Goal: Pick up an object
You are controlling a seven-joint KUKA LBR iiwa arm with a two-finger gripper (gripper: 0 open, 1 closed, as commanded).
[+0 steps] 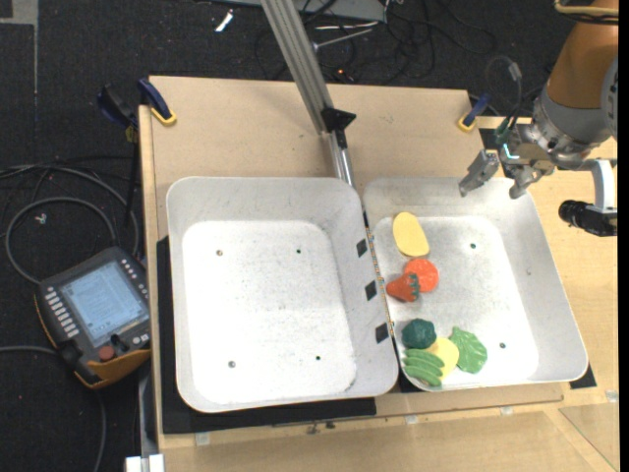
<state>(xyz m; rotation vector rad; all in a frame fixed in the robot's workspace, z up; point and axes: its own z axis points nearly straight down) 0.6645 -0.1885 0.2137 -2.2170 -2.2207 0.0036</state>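
Note:
My gripper [498, 180] hangs above the far edge of the right bin [521, 264], its two fingers spread open with nothing between them. Well below it, along the bin's left side, lie a yellow oval piece [410, 234], a red-orange tomato-like piece [421, 274] and a small red piece [403, 287]. Near the bin's front left corner sit a dark green broccoli-like piece [419, 333], a pale yellow piece [445, 352], a light green leafy piece [469, 350] and a green pod [425, 366]. The gripper is apart from all of them.
The left bin [260, 293] lies beside the right one. A slanted metal pole [305, 57] crosses the bench's far side toward the gap between the bins. A teach pendant [93, 308] sits on the floor at left. Clamps [157, 106] hold the bench's corners.

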